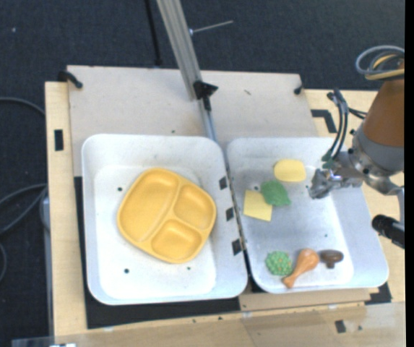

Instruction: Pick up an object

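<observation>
I cannot tell the hand's (321,186) state. It hovers in the right bin (351,262), just right of the yellow lemon (290,170). Lemon looks light, smooth, rounded; I'd take it across its short middle.

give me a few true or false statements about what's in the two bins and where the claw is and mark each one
1. The yellow divided plate lies in the left bin. True.
2. The drumstick lies in the left bin. False: it lies in the right bin, near its front edge, beside a green piece.
3. The claw is over the right bin, to the right of the yellow lump. True.
4. The claw is lifting the yellow cheese slice. False: the slice lies flat on the bin floor, apart from the claw.
5. A small brown piece lies just right of the drumstick. True.
</observation>
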You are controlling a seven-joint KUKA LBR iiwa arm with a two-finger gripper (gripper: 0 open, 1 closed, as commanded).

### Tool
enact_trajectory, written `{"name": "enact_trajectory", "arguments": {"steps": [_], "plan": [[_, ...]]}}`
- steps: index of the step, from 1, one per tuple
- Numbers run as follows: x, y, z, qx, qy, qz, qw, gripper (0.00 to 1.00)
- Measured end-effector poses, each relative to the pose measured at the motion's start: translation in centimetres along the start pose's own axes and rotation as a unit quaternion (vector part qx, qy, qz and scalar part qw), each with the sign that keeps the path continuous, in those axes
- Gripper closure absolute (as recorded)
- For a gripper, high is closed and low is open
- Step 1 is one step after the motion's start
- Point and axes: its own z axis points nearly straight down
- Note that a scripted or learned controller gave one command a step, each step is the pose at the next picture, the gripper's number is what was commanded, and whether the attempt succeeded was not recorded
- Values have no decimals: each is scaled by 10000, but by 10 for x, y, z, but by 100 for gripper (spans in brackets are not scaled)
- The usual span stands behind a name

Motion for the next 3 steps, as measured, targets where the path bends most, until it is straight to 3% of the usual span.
{"name": "enact_trajectory", "arguments": {"steps": [1, 3], "plan": [[-1, 2, -30, 17, 4, -1, 10000, 100], [93, 33, -19, 34, 16, -20, 10000, 100]]}}
